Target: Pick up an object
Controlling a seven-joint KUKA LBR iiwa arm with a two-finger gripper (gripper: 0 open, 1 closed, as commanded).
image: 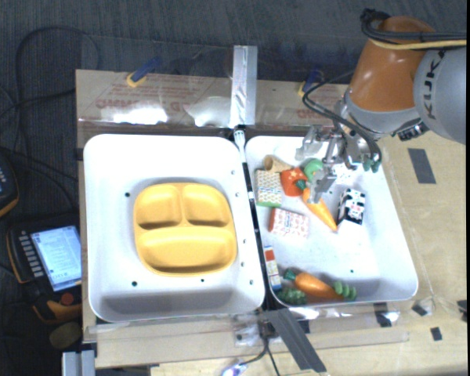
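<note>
Hovering over right white bin (392,245): grey two-finger gripper (323,180), tips sitting just above long orange plastic carrot (319,208); grip state impossible to tell. Lying nearby: small red-and-green toy (297,178), patterned square card (288,223), black-and-white cow figure (352,207). Resting in left white bin (110,233): yellow divided plastic tray (185,227).

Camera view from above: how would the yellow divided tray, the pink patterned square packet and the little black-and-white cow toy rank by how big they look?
1. Yellow divided plastic tray, by far the largest.
2. Pink patterned square packet.
3. Black-and-white cow toy, slightly smaller than the packet; the two look close, so that order is less certain.
</note>
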